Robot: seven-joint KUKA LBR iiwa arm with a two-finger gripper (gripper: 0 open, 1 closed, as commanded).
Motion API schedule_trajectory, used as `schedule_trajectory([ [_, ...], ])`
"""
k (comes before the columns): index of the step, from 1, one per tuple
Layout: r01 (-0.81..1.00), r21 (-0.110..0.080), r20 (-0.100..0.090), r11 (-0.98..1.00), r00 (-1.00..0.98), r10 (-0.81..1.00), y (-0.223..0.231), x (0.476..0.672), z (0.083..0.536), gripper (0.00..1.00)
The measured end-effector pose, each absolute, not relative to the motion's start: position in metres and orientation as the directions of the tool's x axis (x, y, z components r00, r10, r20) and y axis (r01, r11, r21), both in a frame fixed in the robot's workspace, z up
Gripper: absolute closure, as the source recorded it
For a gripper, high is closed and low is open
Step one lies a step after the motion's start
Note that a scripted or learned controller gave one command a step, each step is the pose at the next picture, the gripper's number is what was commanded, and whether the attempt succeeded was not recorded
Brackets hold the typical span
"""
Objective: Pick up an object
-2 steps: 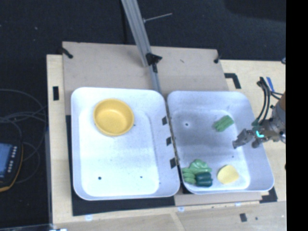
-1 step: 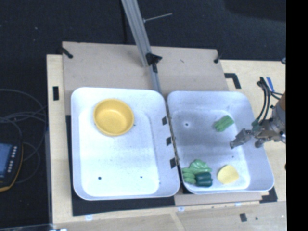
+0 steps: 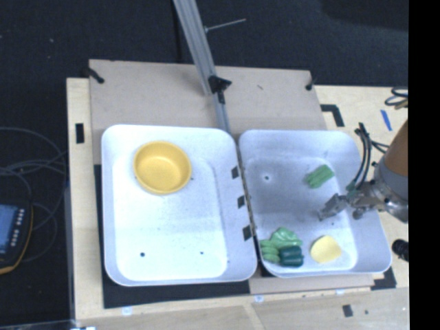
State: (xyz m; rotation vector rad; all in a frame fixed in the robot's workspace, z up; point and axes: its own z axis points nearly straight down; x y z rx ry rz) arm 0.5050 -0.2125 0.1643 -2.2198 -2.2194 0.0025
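Claw (image 3: 342,206) at three o'clock in right bin (image 3: 295,150), fingers spread, holding nothing; green block (image 3: 319,177) near at eleven o'clock.

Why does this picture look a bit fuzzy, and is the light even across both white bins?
Camera view: soft all over, so the pincer and green pieces lack crisp edges; the left bin looks brighter, the right bin greyer and grainy; the yellow bowl casts little shadow; the surroundings are dark.
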Motion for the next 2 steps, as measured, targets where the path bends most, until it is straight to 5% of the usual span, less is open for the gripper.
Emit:
schedule_trajectory([
  [2,1.0,0.001,-0.001,-0.001,0.001,1.0,-0.219,0.497,0.101,0.0],
])
